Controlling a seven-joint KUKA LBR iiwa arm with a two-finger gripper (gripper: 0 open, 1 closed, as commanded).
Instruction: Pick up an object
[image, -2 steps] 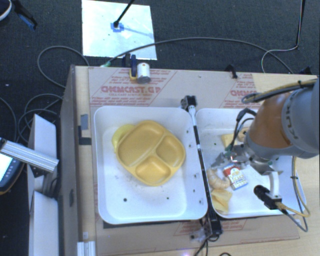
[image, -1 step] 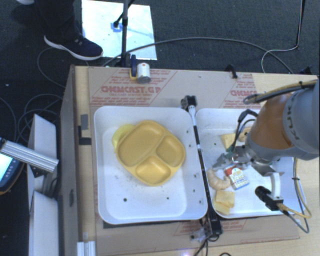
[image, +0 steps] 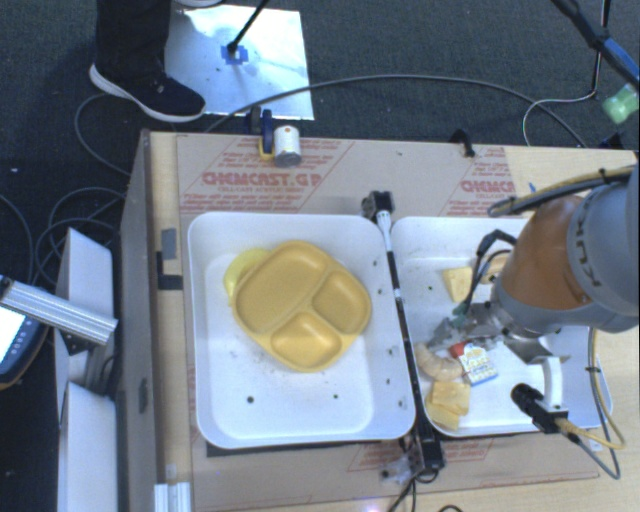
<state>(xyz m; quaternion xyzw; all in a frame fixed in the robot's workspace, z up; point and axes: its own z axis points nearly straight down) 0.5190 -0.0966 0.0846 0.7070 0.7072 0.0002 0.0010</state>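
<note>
In the right bin (image: 430, 245) lie a pale yellow wedge (image: 458, 282) near the middle, a tan roll-shaped piece (image: 438, 363), a yellow lump (image: 448, 399) at the front, and a small blue, white and red packet (image: 479, 365). My gripper (image: 462, 329) reaches down from the right just above the tan piece and the packet. The grey arm with its orange band (image: 545, 265) covers the right part of this bin.
The left bin (image: 215, 400) holds a yellow divided plate (image: 300, 303) with a paler yellow item (image: 240, 270) poking out beneath its left edge. A black divider bar (image: 396, 300) runs between the bins. Cables cross the bench's back edge.
</note>
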